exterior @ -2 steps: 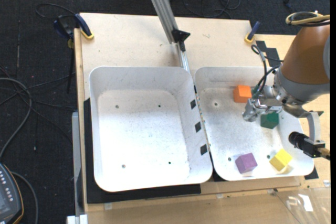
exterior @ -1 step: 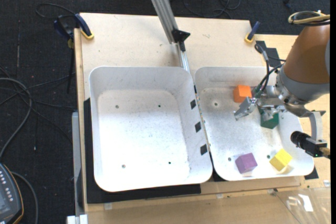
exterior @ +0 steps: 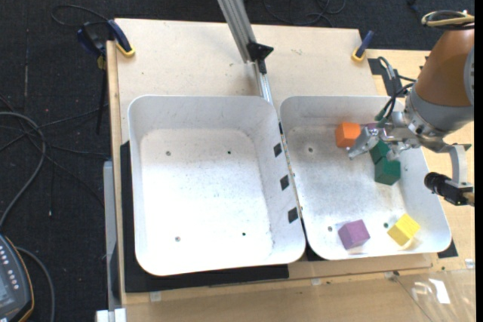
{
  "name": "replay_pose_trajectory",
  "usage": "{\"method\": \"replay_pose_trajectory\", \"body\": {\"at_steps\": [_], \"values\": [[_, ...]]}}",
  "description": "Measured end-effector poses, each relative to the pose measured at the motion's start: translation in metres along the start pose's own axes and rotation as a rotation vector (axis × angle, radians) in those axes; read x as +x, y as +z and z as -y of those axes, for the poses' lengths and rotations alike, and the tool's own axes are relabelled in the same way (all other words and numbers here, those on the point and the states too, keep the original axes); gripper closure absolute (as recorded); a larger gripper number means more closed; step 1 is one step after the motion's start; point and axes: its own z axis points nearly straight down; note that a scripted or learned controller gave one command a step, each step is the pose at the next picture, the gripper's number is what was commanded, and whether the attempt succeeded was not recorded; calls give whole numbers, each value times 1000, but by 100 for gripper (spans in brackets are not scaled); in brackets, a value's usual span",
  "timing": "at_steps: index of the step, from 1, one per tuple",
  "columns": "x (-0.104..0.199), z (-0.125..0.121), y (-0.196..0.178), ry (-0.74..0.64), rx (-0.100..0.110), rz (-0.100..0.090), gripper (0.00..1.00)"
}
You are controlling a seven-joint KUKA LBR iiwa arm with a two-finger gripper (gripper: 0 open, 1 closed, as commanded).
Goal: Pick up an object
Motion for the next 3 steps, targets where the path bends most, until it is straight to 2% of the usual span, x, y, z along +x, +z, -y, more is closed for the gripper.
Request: {"method": "replay_pose_trajectory", "body": {"at_steps": [1, 2, 3], "values": [[-35, -74, 46, -5, -19, 5, 0], [-11, -104, 58, -5, -28, 5, 0], [14, -55, 9, -3, -4, -3, 0]]}}
